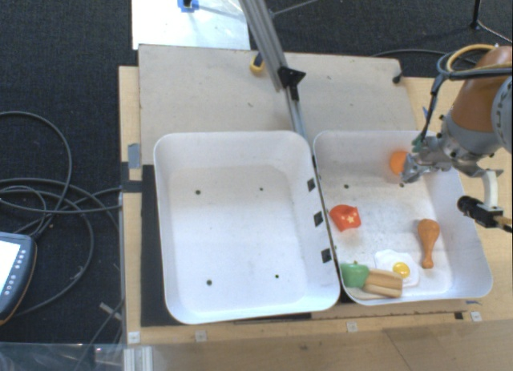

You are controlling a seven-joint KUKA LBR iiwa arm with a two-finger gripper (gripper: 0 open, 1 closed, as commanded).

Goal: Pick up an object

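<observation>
In the right bin (pixel 473 281) lie an orange ball-shaped toy (pixel 397 161), a red pepper toy (pixel 345 217), a brown drumstick (pixel 428 239), a fried egg (pixel 398 266), a green piece (pixel 353 272) and a tan bread roll (pixel 383 283). My gripper (pixel 414 171) hangs low over the far part of this bin, right beside the orange toy and touching or nearly touching its right side. Nothing shows between the fingertips.
The left bin (pixel 172 281) sits beside the right one, with a divider edge between them. A slanted grey pole (pixel 264 29) crosses the bench top. Cables and a tablet (pixel 12 269) lie on the floor at left.
</observation>
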